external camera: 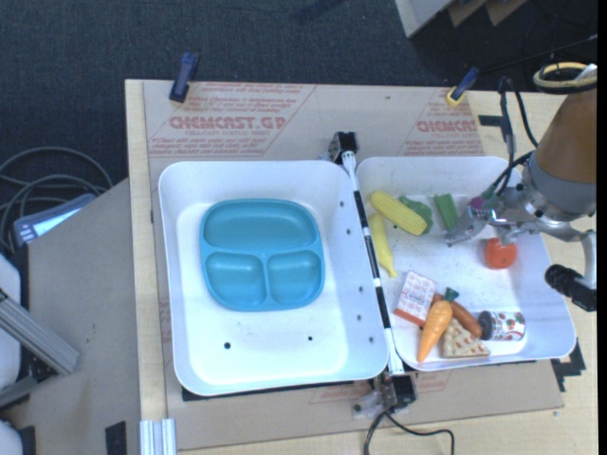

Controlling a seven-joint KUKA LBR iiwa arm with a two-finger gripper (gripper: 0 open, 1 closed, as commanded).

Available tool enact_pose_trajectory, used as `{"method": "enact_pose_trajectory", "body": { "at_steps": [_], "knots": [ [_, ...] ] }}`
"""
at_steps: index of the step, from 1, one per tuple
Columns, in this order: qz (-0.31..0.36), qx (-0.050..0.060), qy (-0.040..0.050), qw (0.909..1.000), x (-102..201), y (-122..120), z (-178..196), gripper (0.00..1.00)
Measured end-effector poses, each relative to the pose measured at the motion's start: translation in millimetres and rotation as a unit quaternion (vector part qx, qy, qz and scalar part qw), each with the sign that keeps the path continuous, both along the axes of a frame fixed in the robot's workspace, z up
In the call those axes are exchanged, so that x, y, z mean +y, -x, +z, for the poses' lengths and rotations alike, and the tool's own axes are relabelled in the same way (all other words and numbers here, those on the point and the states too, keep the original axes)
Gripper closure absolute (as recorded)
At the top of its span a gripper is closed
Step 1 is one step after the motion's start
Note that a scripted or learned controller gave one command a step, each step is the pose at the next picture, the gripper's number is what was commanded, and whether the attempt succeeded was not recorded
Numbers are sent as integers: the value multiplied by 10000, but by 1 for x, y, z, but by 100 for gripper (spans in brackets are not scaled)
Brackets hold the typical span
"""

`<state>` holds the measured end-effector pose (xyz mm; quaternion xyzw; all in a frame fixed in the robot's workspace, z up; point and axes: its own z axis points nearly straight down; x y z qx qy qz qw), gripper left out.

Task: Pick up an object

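Camera view, looking down at a slant on a tabletop (pixel 237 117) with two white bins. Left bin (pixel 180 254) holding a blue divided plate (pixel 262 254). Right bin (pixel 541 335) holding a corn cob (pixel 398 212), a banana (pixel 381 245), a green piece (pixel 445 210), a red piece (pixel 500 253), a carrot (pixel 434 326), a small packet (pixel 414 297), a cracker wedge (pixel 463 341). Gripper (pixel 465 230) low over the right bin between green piece and red piece, fingers spread apart, nothing between them.

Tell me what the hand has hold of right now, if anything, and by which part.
Nothing that can be seen. The hand hangs over the right bin between the green piece and the red-orange toy, with no object visible between its fingers.
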<state>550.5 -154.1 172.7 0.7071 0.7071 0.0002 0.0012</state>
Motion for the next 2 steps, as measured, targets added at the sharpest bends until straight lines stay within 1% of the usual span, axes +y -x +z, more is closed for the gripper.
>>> {"method": "enact_pose_trajectory", "body": {
  "at_steps": [1,2],
  "knots": [
    [7,-4,-1,10000,-54,-90,-88,0],
    [8,-5,1,10000,-23,-117,-87,0]
  ]
}}
